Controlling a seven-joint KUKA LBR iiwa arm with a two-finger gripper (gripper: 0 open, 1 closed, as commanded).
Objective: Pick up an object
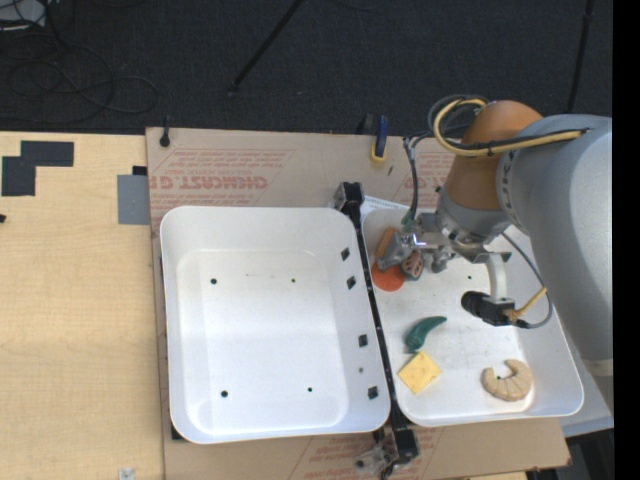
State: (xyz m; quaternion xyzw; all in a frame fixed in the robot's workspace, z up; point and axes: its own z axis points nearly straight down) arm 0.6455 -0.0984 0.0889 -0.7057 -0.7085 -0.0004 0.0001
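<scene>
I see the arm (pixel 520 168) reaching over the right bin (pixel 560 388); left bin (pixel 190 268) sits beside it on the tabletop (pixel 70 348). End effector (pixel 412 253) is low at the right bin's far left corner, over an orange-red object (pixel 388 276); can't tell its opening or any hold. Near edge: tan curved piece (pixel 507 381), yellow block (pixel 420 373), green curved piece (pixel 423 330) just behind it.

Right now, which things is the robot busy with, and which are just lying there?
Busy with:
gripper, low in the right bin
orange and red objects right beside it, near the bin's left wall

Just lying there:
green curved piece
yellow block
tan curved piece
left bin
</scene>
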